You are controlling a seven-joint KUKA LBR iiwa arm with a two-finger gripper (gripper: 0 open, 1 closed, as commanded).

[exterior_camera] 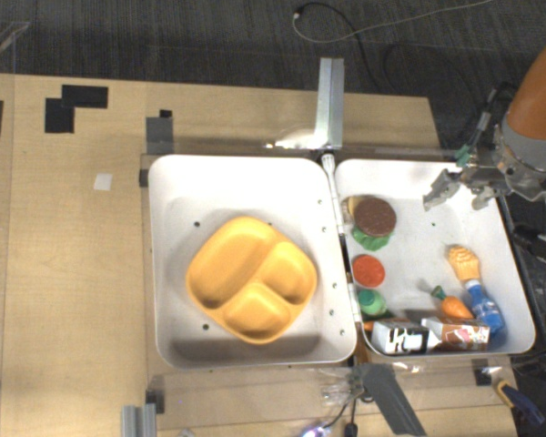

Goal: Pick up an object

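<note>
Camera view gives us 2 white bins side by side. We see the gripper (459,189) at the far right corner of the right bin (409,248), its 2 fingers spread apart with nothing between them. Along that bin's left wall lie a brown disc (375,215), a red disc (369,269) and a green piece (370,299); a blue bottle (485,307) lies near the right wall. The left bin (173,208) holds a yellow divided plate (251,279).

place: robotics lab | cues: wooden bench (64,271), twin white bins (164,244), loose cable (364,35)
</note>
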